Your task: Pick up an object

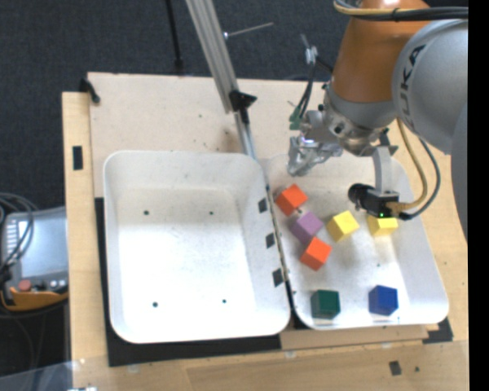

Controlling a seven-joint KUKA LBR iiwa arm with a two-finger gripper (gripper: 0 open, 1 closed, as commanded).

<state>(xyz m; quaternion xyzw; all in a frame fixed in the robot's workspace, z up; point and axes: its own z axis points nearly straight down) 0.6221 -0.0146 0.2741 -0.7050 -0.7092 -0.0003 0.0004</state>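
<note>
My gripper hangs over the far left corner of the right bin, above the blocks.

From this angle I cannot tell whether my hand is released or clenched, and I see nothing caught in it. Just near of my gripper, an orange block lies by the bin's left wall. Next to it on the near side sits a purple block, and touching that one, nearer still, a second orange block. To the right of the purple one is a yellow block, with another yellow block further right. Along the near edge sit a green block and, well to its right, a blue block. The left bin lies beside it, their walls meeting.
</note>
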